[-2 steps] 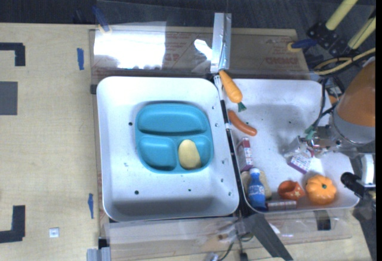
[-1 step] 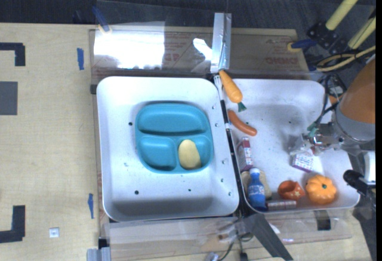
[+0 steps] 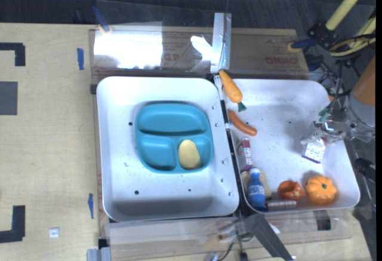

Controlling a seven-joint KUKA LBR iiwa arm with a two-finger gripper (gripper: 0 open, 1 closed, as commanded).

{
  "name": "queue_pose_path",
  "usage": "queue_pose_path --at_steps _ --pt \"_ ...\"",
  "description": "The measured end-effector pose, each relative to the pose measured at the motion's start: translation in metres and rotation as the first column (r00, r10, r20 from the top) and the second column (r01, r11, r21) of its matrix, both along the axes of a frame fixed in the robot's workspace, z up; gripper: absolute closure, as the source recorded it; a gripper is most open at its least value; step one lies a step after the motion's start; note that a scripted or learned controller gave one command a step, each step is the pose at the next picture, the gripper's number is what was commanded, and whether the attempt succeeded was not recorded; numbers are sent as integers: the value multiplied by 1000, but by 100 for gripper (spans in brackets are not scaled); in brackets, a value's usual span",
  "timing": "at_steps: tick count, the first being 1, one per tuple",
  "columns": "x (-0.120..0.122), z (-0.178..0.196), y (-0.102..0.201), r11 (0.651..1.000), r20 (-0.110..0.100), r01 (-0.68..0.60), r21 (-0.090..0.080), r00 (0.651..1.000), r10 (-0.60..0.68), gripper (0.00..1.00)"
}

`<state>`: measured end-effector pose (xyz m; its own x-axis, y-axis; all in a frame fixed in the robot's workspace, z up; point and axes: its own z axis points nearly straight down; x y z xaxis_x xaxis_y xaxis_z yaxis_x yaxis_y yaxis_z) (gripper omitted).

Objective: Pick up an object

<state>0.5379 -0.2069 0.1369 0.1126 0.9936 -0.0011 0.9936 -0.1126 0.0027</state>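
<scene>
From the camera view, the end effector (image 3: pixel 325 127) sits over the right bin (image 3: pixel 280 104), just above a small white packet (image 3: pixel 314 150); I cannot tell its state. The left bin (image 3: pixel 119 188) holds a blue tray (image 3: pixel 161 125) with 1 yellow lemon (image 3: pixel 189 154).

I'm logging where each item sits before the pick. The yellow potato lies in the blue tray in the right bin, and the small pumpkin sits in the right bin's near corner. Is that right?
Not quite. The camera view shows the blue tray, with the yellow potato in it, in the left bin, not the right one. The small pumpkin does sit in the right bin's near corner.
</scene>
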Motion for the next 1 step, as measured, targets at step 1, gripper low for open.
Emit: queue_pose_path --at_steps 1 --pt "25 -49 5 905 -6 425 19 905 -425 100"
